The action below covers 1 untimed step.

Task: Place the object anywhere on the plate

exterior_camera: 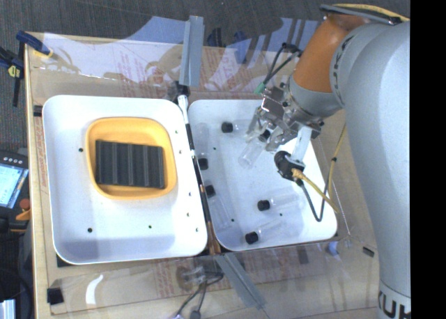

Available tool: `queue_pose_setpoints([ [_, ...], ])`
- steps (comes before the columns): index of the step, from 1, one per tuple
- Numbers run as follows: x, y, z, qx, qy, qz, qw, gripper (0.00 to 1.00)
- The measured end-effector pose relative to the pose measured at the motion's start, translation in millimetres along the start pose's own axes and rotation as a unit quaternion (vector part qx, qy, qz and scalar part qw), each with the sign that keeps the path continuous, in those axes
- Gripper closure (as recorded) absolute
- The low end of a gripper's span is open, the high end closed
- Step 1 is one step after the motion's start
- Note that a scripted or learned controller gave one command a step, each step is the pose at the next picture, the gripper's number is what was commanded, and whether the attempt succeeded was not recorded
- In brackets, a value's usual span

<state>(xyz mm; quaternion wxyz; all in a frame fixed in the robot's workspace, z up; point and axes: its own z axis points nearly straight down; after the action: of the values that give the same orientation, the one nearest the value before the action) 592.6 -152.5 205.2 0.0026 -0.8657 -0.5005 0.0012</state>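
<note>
Arm (376, 136) near; gripper (268, 133) over clear vial (249, 152), long axis tilted steeply

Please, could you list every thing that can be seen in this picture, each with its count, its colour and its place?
bins: two, white, side by side on the bench.
plate: one, yellow, rounded square, in the left bin.
rack: one, dark and ribbed, lying on the plate.
vials: about six, clear with black caps, scattered in the right bin.
bench: one, light wood, under both bins.
screen: one, lit, at the left edge.
arm: one, grey with an orange band, reaching in from the right.
claw: one, above the upper part of the right bin; a clear vial seems to be at its tips, but I cannot tell whether it is gripped.
</note>
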Motion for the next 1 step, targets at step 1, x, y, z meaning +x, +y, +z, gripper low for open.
queue_pose_setpoints([
  [1,49.6,-57.9,-12.7,0.000,-0.001,-0.033,0.9995,1.00],
])
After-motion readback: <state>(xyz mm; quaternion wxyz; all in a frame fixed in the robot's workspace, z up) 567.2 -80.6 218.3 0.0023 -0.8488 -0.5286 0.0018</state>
